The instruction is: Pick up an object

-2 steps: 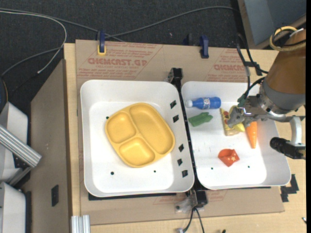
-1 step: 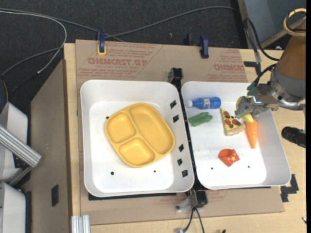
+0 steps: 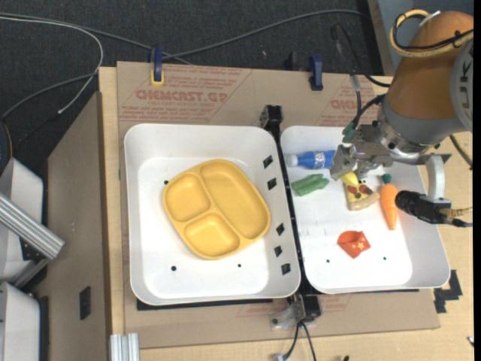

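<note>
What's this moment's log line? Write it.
gripper over right bin, beside toy pizza slice | no grasp visible | yellow divided plate in left bin

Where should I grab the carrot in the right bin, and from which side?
Grip the carrot across its thick half, toward the view's top, coming straight down. It lies flat in the right bin, tapering to a point at the near end, so a pinch across its width should hold best. The pizza slice lies close beside it on the view's left, so room looks tight.

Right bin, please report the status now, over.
Gripper low over right bin, beside blue bottle and yellow-red toy. Hold not confirmed. Green piece, carrot, red piece close around.
</note>
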### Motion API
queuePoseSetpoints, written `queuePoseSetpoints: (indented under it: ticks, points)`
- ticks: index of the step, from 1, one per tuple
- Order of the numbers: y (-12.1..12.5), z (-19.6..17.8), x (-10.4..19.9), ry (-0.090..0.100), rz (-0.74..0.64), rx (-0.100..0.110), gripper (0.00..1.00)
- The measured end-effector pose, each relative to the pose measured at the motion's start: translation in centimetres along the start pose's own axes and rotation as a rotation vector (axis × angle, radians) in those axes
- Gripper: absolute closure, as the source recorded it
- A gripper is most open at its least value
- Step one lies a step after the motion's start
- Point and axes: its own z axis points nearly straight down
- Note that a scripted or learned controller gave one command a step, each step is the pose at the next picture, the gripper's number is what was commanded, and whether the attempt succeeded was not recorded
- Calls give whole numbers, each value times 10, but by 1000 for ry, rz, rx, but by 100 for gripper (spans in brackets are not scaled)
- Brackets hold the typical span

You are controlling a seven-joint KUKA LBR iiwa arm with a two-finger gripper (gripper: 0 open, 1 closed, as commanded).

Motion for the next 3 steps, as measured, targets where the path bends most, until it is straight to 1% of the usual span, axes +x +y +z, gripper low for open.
queuePoseSetpoints:
  ticks: [1,2,3]
  points:
    - [8,-5,53,1,-2,-1,100]
    - [19,9,96,0,-1,1,100]
    - [16,11,150,1,-1,0,100]
